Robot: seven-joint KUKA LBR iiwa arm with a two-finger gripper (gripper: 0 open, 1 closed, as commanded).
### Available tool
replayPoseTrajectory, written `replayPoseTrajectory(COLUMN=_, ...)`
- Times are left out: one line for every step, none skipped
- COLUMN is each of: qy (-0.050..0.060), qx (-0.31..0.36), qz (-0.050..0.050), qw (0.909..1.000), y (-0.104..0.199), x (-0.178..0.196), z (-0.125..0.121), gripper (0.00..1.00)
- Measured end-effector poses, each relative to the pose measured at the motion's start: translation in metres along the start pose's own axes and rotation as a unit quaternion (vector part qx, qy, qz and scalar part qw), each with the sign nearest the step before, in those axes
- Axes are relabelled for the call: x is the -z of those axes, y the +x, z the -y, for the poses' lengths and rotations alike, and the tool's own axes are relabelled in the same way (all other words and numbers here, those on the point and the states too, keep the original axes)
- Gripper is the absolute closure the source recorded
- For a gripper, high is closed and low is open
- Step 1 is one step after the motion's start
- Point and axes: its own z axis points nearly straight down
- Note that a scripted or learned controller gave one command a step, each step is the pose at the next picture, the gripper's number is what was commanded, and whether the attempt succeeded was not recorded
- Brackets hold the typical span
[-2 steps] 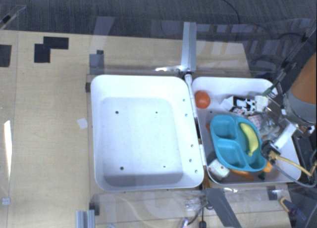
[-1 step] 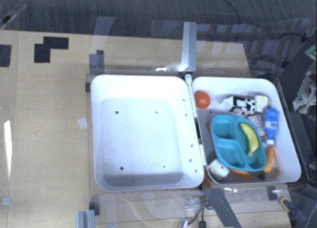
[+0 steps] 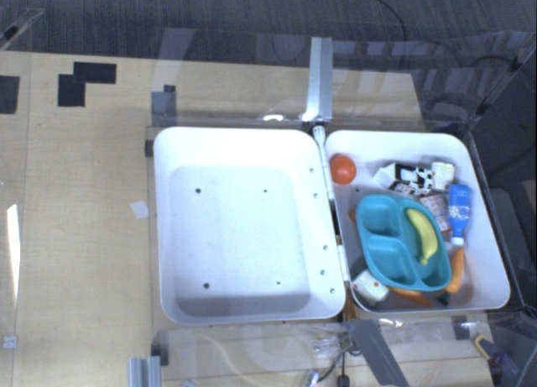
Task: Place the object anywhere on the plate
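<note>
A blue divided plate (image 3: 388, 248) lies in the right bin (image 3: 495, 280), tilted toward the front. A yellow banana (image 3: 424, 235) rests in the plate's right compartment. Behind the plate, near the bin's back left corner, sits an orange ball (image 3: 342, 169). A black-and-white cow-patterned item (image 3: 417, 177) and a blue bottle (image 3: 459, 207) lie along the back and right side. A small white object (image 3: 370, 286) sits at the plate's front left, and an orange carrot-like piece (image 3: 456, 266) pokes out at its front right.
The left bin (image 3: 235, 222) is a shallow white tray with a few small dots on its floor. A metal post (image 3: 320, 79) stands behind the divide between the bins. Cables and a bracket (image 3: 344, 352) lie at the bench's front edge.
</note>
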Motion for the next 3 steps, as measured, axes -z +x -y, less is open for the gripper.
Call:
replayPoseTrajectory(qy=0.000, qx=0.214, qz=0.000, qw=0.9768, y=-0.003, x=0.000, z=-0.002, gripper=1.00)
replayPoseTrajectory(qy=-0.003, qx=0.218, qz=0.000, qw=0.9758, y=-0.001, x=0.012, z=-0.003, gripper=1.00)
replayPoseTrajectory(qy=-0.001, qx=0.235, qz=0.000, qw=0.9720, y=-0.008, x=0.002, z=-0.012, gripper=1.00)
